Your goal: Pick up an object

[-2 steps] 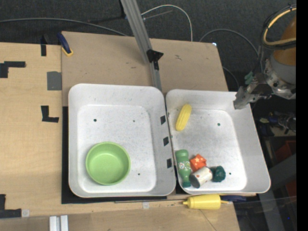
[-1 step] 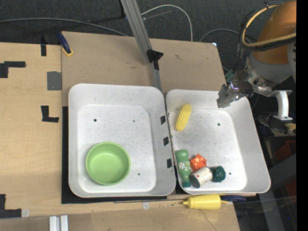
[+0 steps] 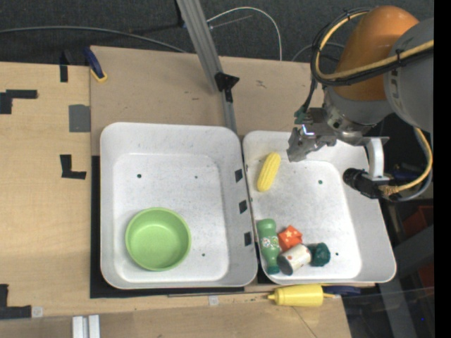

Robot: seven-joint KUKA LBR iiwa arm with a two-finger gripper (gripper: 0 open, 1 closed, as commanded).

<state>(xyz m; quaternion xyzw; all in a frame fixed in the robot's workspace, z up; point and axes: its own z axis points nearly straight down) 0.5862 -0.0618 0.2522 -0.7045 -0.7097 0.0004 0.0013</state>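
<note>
Gripper: the gripper point(image 3: 301, 148) hangs over the top of the right bin point(image 3: 352, 266); I cannot tell how its jaws are set
Corn: the yellow corn point(image 3: 268, 172) lies in the right bin, just beside the gripper; nothing touches it
Other toys: a green can point(image 3: 266, 243), an orange block point(image 3: 289, 236) and a white cup point(image 3: 295, 258) sit close together at the near end
Left bin: the left bin point(image 3: 169, 143) has a green bowl point(image 3: 158, 239)
Done: nothing is picked up yet
Left: go down, grab one toy, lift it; the corn looks closest
</note>
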